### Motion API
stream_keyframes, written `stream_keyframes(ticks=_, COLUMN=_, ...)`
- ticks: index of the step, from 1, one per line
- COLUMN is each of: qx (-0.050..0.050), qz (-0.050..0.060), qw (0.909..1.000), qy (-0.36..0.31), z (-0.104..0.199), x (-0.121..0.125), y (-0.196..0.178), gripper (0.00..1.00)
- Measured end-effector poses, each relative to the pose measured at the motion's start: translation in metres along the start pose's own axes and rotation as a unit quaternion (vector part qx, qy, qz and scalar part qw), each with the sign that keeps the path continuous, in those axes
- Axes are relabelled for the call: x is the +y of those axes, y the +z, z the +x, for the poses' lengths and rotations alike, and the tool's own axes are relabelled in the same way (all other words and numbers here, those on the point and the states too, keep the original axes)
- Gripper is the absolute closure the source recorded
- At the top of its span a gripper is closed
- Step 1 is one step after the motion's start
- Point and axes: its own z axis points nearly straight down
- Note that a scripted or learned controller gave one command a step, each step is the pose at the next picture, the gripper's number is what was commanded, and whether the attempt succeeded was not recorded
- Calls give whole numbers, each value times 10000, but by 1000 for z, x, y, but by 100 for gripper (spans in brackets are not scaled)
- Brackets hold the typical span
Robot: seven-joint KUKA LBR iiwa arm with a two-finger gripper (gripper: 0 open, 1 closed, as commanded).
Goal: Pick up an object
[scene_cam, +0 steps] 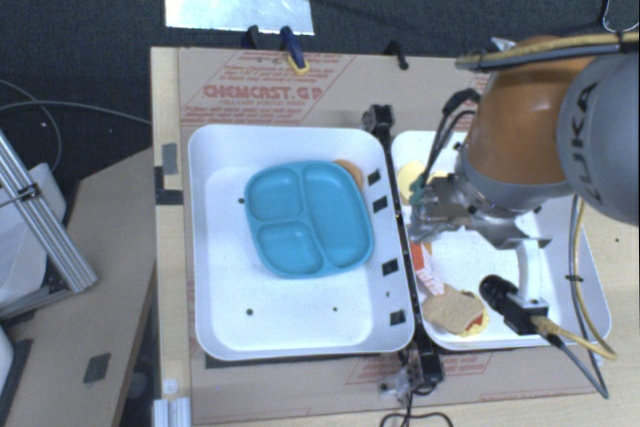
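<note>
Where the tool (428,215) hangs, a tan sandwich (455,311) lies.

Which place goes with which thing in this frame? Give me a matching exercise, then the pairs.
Things:
1. blue divided plastic plate
2. toy sandwich with tan bread
3. pale yellow rounded object
4. blue clamp on the cardboard edge

Places:
A. far end of the right white bin, beside the gripper
B. middle of the left white bin
C. beyond both bins, at the top of the cardboard sheet
D. near corner of the right bin

Pairs: 1-B, 2-D, 3-A, 4-C
</note>
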Motion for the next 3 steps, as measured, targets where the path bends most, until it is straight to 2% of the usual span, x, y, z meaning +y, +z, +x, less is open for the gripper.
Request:
stream_keyframes(ticks=1, qx=5, qz=13, qw=10000, qy=-41, z=36, x=28, y=43, gripper=100)
stream_keyframes(ticks=2, qx=2, qz=-85, qw=10000, qy=8, z=-28, x=1, y=-99, gripper=100)
stream_keyframes(ticks=3, qx=3, qz=52, qw=10000, qy=-23, z=4, x=-2, y=17, gripper=100)
